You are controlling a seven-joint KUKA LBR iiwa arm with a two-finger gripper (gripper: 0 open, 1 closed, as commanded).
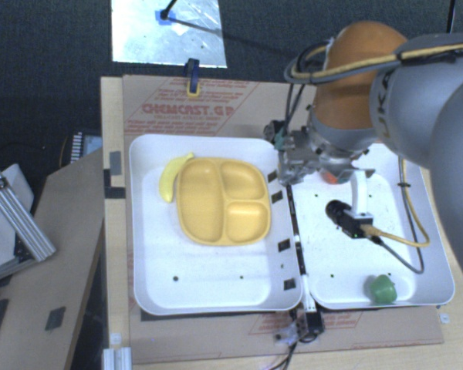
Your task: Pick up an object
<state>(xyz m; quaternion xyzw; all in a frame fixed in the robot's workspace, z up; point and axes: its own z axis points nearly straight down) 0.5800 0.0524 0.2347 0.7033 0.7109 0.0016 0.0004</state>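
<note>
Though near yellow tray (pixel 220 200), gripper (pixel 292 168) apart

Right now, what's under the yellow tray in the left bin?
A banana sticks out from the tray's upper-left edge; the tray covers its other side. Anything else beneath the tray cannot be seen.

yellow tray (pixel 220 201), banana (pixel 170 177) block left bin (pixel 216 285) middle; its front strip open.

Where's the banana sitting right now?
The banana lies in the bin on the camera view's left, right by the upper-left rim of the yellow divided plate.
</note>
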